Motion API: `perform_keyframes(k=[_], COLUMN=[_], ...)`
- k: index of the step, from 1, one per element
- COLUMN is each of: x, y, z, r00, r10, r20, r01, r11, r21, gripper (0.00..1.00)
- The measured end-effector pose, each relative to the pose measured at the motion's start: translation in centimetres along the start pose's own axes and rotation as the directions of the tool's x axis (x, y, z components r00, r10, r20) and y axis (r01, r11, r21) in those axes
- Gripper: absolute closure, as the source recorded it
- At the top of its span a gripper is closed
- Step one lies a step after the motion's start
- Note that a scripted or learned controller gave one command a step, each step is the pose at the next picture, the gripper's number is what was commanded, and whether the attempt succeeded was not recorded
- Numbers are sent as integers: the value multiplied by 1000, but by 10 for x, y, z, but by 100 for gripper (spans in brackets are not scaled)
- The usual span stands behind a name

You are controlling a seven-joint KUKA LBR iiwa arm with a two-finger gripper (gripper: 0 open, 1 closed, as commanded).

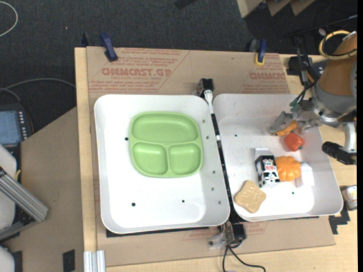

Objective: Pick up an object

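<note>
Smooth white plastic bins [113,152] — faint sheen, matt green plastic tray [166,144], brown cardboard-like bench sheet [136,69]

Dark grey carpet floor [142,16]. Table [170,67] topped with brown printed cardboard, fixed by blue clamps [108,47]. Loose cables [34,86] at left. Even overhead light.

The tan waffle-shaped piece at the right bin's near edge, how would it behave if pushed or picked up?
The tan piece lies flat, so it would probably slide, not roll. It looks thin and low, likely hard for the pincer to grip. Probably light.
</note>
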State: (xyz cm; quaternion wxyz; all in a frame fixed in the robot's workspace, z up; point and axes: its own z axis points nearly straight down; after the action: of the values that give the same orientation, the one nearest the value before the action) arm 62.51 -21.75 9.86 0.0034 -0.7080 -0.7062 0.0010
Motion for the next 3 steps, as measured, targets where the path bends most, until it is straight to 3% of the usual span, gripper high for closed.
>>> perform_keyframes(k=[1,2,3], x=[1,186,298], y=[2,2,-41], z=[-17,-101,-110], r00=[1000,1000,1000], r10=[-3,-18,-16], r20=[5,-1,-2], r01=[3,18,16], r11=[1000,1000,1000], r21=[-8,-15,-3], gripper=[100,100,100])
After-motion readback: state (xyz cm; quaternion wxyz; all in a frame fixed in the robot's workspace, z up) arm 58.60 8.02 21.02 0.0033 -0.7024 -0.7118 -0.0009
